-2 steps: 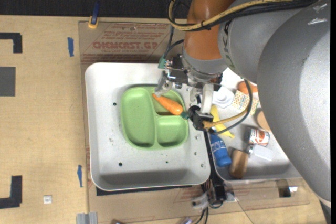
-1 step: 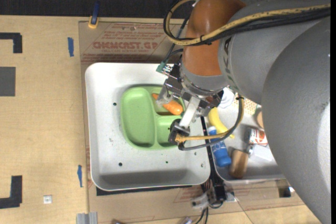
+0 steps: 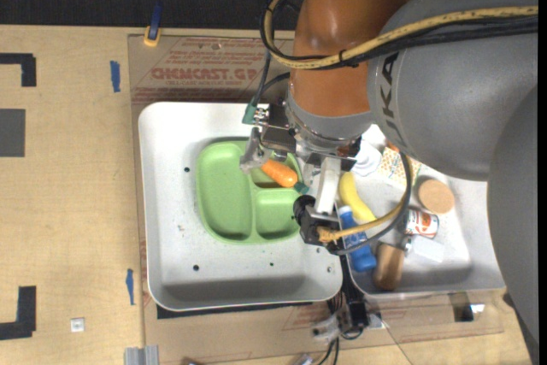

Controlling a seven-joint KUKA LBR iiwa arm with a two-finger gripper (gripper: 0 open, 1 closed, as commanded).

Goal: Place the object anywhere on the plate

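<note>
One orange object, carrot-like in shape, lay at the gripper (image 3: 275, 160) of the arm (image 3: 444, 81) and over the right-hand part of the green plate (image 3: 224, 192). The carrot (image 3: 279, 173) was short, tapered and smooth, bright orange with a paler end, and it lay at a slant with one end toward the plate's divider. Whether the carrot was pinched by the gripper or already resting on the plate could not be told from this view, because the wrist and its orange band (image 3: 342, 38) covered much of that area; the state of the gripper could likewise not be told. The plate sat in the left white bin (image 3: 162, 226) and had a large compartment on the left and smaller ones on the right. The step in hand appeared to be the placing itself, with the carrot already positioned above or on the plate. The next move would call for a clean release, if one was still due, followed by a straight lift of the wrist so that the carrot was not dragged off the rim. The right bin (image 3: 453, 265) held a yellow banana (image 3: 355, 197), a blue item (image 3: 359, 248), a can (image 3: 420, 223) and a round wooden piece (image 3: 436, 196), all apart from the plate.
</note>
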